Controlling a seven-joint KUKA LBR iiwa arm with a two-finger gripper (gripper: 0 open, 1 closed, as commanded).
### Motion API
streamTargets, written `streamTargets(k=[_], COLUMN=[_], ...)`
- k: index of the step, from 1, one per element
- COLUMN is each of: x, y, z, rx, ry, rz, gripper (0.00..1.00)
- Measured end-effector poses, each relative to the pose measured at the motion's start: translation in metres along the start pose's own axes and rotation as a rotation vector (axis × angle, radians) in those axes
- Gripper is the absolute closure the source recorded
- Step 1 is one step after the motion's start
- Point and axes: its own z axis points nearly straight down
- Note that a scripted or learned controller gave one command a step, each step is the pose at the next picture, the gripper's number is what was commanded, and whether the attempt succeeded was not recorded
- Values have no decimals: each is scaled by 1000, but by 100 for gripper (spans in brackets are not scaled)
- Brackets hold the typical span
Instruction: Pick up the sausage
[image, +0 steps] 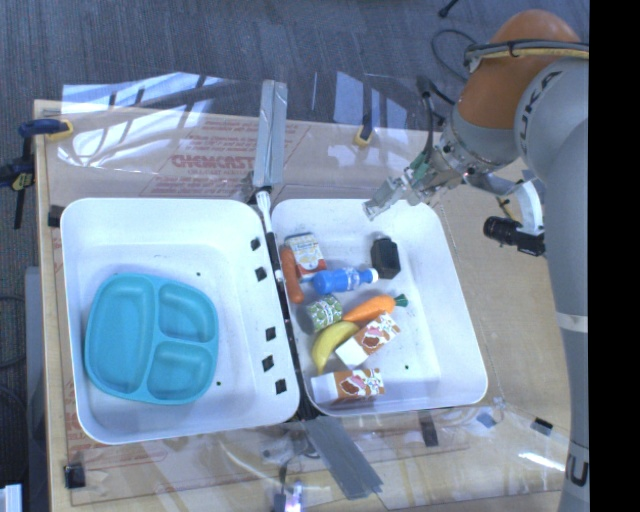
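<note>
The arm (545, 120) is reaching in from the right, with its orange band up top and its wrist hanging over the far rim of the right bin (455, 300). The gripper (385, 203) is sitting above that bin's far edge, pointing down-left. Whether the claw is released or clenched cannot be told from this angle, and nothing is showing between its tips.

The sausage (290, 275) is lying in the right bin against its left wall, just by the divider, running roughly near to far. It is sitting well apart from the gripper. A small carton (304, 249) is touching or just beside the sausage's far end. A blue bottle (340, 280) is lying on its side just right of the sausage, with its white cap pointing right. A black block (386, 256) is resting right of the cap, the item nearest the gripper.

Nearer the camera, a carrot (370, 307) is lying slantwise, with a green-patterned can (324, 314) at its left and a banana (331, 341) curving below. Two juice boxes (368, 338) (358, 383) are lying near the front.

The left bin (80, 225) is holding a teal tray (150, 338) with compartments.
</note>
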Motion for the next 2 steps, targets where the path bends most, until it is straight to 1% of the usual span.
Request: streamTargets(k=[2], x=[0], y=[0], z=[0], rx=[0], ry=[1], rz=[0], gripper=[0])
